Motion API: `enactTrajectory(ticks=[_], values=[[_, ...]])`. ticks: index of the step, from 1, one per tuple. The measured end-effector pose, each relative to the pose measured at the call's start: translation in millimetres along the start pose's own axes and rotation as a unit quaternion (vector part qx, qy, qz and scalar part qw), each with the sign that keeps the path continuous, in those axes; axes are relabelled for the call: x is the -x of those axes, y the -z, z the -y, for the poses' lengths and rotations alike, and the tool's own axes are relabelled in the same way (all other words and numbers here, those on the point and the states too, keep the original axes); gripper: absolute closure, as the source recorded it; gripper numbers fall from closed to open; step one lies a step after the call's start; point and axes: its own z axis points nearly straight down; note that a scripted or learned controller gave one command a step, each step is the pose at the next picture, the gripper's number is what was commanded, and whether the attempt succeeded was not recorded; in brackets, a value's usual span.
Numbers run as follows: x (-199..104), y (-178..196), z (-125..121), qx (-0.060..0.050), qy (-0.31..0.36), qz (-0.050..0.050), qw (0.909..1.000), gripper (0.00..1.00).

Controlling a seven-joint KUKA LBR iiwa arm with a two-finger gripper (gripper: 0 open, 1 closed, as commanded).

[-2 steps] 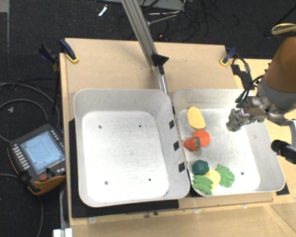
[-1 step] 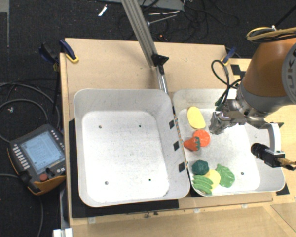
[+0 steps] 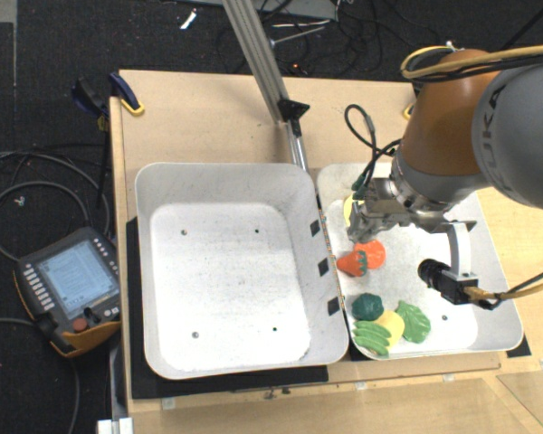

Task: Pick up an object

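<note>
Green toy vegetables lie below grey arm lettered "KUKA".

The only lettering that can be made out stands on the grey casing of the robot arm at the right of the camera view, where dark capital letters run along its curved side; the letters "KUK" of the maker's name can be read, and the rest is cut off by the frame. The handheld control pendant lying on the floor to the left of the bench has a lit screen, but whatever it displays is too small and blurred to read.
</note>
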Motion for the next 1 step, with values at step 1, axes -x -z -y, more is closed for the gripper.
enactTrajectory(ticks=[1], values=[[-51.0,9.0,8.1,0.000,0.000,0.000,1.0000,1.00]])
